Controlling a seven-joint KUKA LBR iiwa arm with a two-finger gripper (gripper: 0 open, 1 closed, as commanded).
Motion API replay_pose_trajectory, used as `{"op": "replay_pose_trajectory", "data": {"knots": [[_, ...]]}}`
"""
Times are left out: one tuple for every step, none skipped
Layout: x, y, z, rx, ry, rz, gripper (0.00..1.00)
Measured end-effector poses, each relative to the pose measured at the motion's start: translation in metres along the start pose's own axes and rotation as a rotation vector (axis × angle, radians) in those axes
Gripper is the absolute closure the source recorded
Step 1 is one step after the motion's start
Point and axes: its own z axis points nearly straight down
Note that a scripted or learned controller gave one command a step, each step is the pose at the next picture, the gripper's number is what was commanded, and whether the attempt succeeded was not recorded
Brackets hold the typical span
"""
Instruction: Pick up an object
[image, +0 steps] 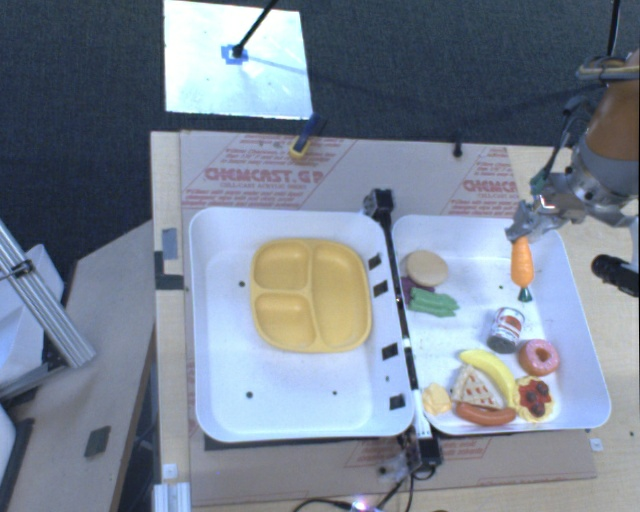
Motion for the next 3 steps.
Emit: {"op": "replay_pose_trajectory", "data": {"knots": [[0.042,-0.027,0.011,0.006,0.003,-0.002,1.00],[0.082,-0.065,0.000,0.005,0.002,-0.002,1.00],[0.130,-0.087,-0.008,0.006,0.003,-0.003,1.00]]}}
